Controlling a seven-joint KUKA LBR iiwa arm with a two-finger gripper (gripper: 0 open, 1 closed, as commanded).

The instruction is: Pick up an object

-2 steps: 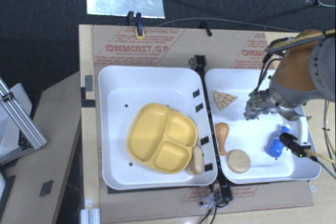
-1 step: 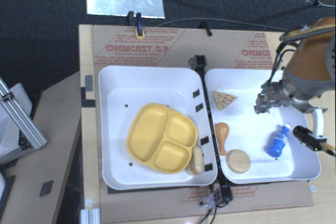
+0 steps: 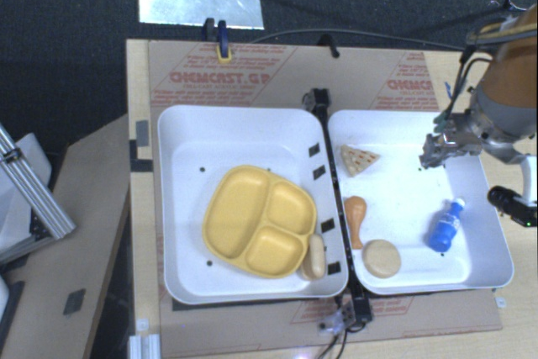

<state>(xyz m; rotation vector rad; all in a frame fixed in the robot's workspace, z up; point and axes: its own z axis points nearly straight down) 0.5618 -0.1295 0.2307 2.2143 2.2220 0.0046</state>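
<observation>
Nearest the camera, a round tan bun point(image 3: 382, 257) is lying at the near edge of the right bin point(image 3: 496, 265); just to its left, across the divider, a pale bread roll point(image 3: 315, 256) is sitting in the left bin point(image 3: 181, 181), touching the near-right corner of a yellow divided tray point(image 3: 256, 219); the tray is taking up the middle of that bin, turned at an angle; in the right bin an orange drumstick-shaped piece point(image 3: 356, 219) is lying just beyond the bun, near the divider; a tan wedge like a pizza slice point(image 3: 358, 159) is resting at the far-left corner; a blue bottle with a white cap point(image 3: 445, 226) is lying tilted toward the right side, well apart from the other items; the gripper point(image 3: 437, 149) is hovering over the far-right part of the right bin, nothing visible between its parts, grip state cannot be told; the arm point(image 3: 508, 88) is reaching in from the right, its orange band showing above the wrist.
</observation>
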